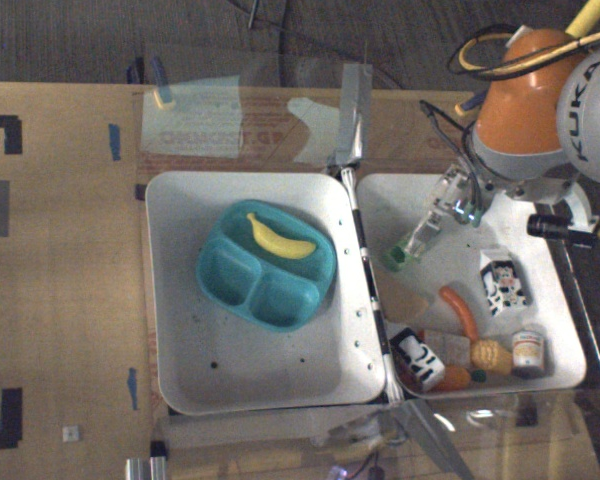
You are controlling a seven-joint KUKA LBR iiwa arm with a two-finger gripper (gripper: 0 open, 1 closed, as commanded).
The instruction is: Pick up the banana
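The banana (279, 240) lies in the teal divided plate (226, 278), long axis running left-to-lower-right, well left of the gripper (405, 250), whose grip state I cannot tell

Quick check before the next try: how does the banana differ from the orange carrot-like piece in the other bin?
The banana is yellow; the carrot-like piece is orange-red. The banana lies in the teal divided plate in the left bin, apart from other items; the carrot-like piece lies on the right bin floor among other small items. The banana curves; the other looks straighter. Both are small, elongated and lie flat.
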